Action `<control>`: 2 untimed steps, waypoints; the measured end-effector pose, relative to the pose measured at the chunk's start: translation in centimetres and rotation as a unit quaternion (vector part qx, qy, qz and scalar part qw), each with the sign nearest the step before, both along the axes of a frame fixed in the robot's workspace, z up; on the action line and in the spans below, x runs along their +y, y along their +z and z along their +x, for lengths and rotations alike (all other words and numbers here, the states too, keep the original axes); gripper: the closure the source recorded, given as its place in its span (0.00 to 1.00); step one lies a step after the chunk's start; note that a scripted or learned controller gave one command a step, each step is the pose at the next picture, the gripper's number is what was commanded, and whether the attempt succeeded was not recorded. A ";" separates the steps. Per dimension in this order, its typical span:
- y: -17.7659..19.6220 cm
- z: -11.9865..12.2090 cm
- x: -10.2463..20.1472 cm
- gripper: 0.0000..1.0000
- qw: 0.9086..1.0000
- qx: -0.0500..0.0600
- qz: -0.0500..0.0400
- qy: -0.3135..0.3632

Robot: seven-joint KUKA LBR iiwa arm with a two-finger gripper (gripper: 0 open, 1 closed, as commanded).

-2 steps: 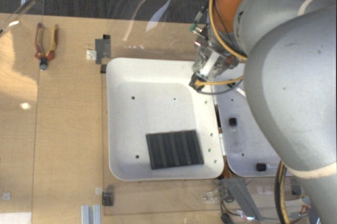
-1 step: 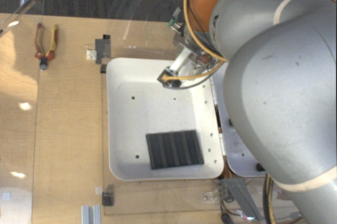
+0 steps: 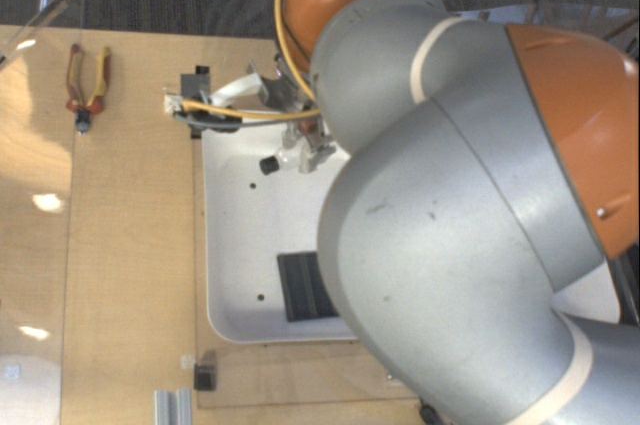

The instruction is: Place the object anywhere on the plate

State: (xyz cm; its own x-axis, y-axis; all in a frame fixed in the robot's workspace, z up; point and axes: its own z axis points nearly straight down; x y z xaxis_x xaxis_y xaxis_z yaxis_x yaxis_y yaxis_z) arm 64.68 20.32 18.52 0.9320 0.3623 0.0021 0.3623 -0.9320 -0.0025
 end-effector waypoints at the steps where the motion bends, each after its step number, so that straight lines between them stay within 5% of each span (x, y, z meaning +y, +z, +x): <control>1: 1.0 1.5 3.1 1.00 1.000 0.000 0.000 0.016; 2: 1.2 -0.5 -8.3 1.00 0.975 0.001 -0.002 0.222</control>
State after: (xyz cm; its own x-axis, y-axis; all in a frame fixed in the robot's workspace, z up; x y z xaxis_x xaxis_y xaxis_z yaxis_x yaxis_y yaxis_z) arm 64.17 11.98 19.69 0.6828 0.7306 -0.0026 0.7306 -0.6828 -0.0003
